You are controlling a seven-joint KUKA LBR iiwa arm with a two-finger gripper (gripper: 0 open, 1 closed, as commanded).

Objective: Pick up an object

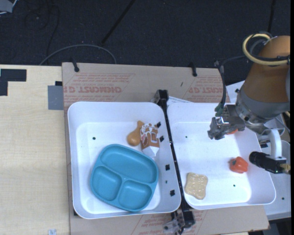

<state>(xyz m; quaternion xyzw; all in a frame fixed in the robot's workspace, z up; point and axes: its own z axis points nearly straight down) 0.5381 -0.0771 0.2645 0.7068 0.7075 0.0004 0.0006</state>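
Observation:
My gripper (218, 130) hangs over the right bin (206, 116), near its upper right part, on the grey and orange arm that comes in from the right. A small red pepper-like object (238, 165) lies below and to the right of it on the bin floor. A tan slice of toast (196, 185) rests near the bin's front edge, well below the gripper. Nothing shows between the fingers.
The left bin (83, 131) holds a blue divided plate (124, 177), a tan duck-shaped toy (135, 134) and a small red and white packet (150, 136). A black divider (167, 146) runs between the bins. Cardboard lies beneath both.

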